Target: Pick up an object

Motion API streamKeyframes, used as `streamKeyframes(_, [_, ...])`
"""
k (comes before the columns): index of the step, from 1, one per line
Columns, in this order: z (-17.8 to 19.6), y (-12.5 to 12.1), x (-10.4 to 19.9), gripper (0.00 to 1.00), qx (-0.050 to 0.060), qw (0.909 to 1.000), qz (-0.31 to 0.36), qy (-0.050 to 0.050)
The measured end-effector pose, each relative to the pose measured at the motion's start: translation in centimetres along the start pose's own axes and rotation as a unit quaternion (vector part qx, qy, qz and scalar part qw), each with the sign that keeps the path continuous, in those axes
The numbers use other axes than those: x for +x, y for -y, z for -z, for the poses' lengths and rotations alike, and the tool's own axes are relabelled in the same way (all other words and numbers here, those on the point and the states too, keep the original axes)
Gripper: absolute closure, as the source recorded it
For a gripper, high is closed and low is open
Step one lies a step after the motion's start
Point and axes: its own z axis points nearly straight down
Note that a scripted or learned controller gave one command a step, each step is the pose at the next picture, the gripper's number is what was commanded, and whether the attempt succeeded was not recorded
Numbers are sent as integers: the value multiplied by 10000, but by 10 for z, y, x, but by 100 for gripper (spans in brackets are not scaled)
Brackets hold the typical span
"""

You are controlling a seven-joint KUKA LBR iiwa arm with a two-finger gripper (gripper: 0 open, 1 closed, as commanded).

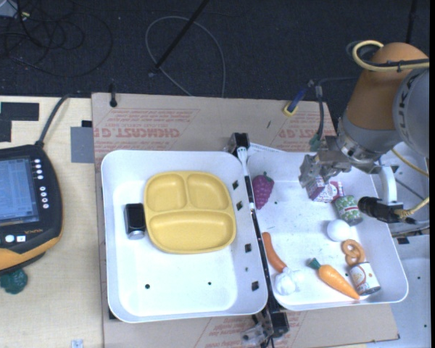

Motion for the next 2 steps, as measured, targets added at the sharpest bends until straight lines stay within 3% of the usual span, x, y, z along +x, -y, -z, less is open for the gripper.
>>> streamKeyframes(1, [-5,70,75,100,21,10000,0,-6])
streamKeyframes(2, [32,45,119,100,9,10000,1,1])
